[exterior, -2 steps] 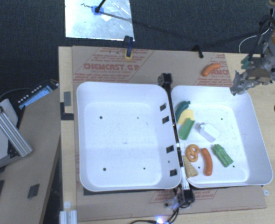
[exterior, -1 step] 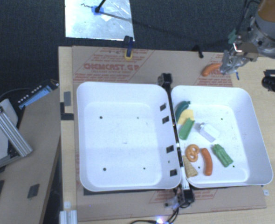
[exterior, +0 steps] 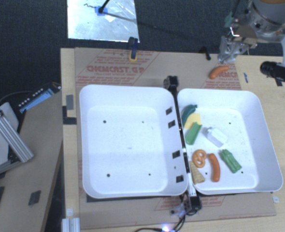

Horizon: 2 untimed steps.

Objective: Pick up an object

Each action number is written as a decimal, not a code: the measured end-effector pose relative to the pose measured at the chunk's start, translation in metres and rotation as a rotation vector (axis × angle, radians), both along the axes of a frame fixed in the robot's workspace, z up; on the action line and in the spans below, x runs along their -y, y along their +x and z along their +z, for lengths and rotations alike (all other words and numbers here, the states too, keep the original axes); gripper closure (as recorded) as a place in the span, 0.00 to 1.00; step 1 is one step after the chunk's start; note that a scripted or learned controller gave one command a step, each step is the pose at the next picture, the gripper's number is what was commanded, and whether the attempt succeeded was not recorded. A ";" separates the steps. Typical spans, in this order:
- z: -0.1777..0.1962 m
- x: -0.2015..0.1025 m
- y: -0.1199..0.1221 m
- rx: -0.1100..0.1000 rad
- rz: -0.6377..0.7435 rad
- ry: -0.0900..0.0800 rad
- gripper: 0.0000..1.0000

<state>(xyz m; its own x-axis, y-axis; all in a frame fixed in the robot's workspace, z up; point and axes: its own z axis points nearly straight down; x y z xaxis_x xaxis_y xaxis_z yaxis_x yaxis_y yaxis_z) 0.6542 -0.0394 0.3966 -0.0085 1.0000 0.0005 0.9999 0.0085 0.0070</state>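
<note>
1. Bench surface: brown printed cardboard sheet [exterior: 113,66] under two white bins set side by side, their inner walls touching at a black hinge strip.
2. Left bin [exterior: 92,98]: nearest the view's left, bare white floor.
3. Right bin [exterior: 263,129], near end: tan cone [exterior: 196,175], orange sausage [exterior: 214,167], pretzel [exterior: 199,157] and green piece [exterior: 231,161], close together.
4. Right bin, middle to far end: white bottle [exterior: 215,137]; green vegetable [exterior: 192,133], yellow piece [exterior: 193,120] and teal piece [exterior: 188,111] along the inner wall.
5. Beyond the right bin's far wall, on the cardboard: a second orange sausage-shaped piece [exterior: 219,72], lying outside both bins.
6. Gripper [exterior: 228,54]: just behind and above that stray piece; whether apart or together, cannot tell. Nothing visibly held.
7. Far background: foil sheet [exterior: 103,13] on dark carpet.
8. Step judged: approach, no grasp yet. The next move likely calls for lowering squarely over the stray piece, or travelling nearer into the right bin.
</note>
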 end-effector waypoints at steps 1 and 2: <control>0.010 -0.040 -0.023 -0.004 0.000 0.001 1.00; 0.014 -0.075 -0.041 -0.005 -0.001 0.001 1.00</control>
<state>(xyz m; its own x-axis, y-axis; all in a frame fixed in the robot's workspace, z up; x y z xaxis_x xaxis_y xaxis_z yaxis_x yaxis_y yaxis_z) 0.6129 0.0358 0.4103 -0.0080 1.0000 0.0013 1.0000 0.0080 0.0020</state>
